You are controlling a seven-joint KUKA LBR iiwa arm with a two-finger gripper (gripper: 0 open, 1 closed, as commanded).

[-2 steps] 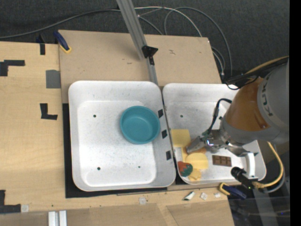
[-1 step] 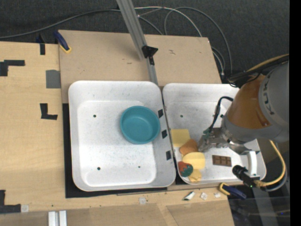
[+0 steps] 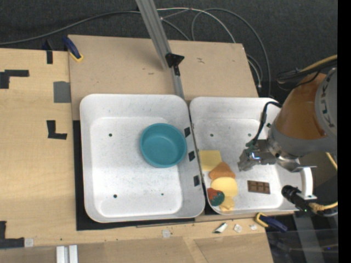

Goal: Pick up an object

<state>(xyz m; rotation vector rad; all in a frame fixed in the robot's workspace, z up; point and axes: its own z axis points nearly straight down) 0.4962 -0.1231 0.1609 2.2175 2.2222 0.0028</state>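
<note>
My gripper [image 3: 247, 160] hangs low over the right bin [image 3: 230, 114], near its middle right, on the grey arm with the orange band. Left of it lies a cluster of small things: a pale yellow square block [image 3: 210, 159], an orange-brown piece [image 3: 222, 171], a yellow rounded piece [image 3: 226, 187] and a red and green piece [image 3: 215, 196]. A brown chocolate-like bar [image 3: 259, 187] lies just below the gripper. A teal bowl [image 3: 162, 145] sits in the left bin [image 3: 109, 119] near its right wall. Nothing shows between the fingers.
A grey metal pole [image 3: 159, 34] slants down to the divide between the bins. Black cables [image 3: 219, 21] loop behind the bench. Small clamps [image 3: 74, 49] sit at the board's corners.
</note>
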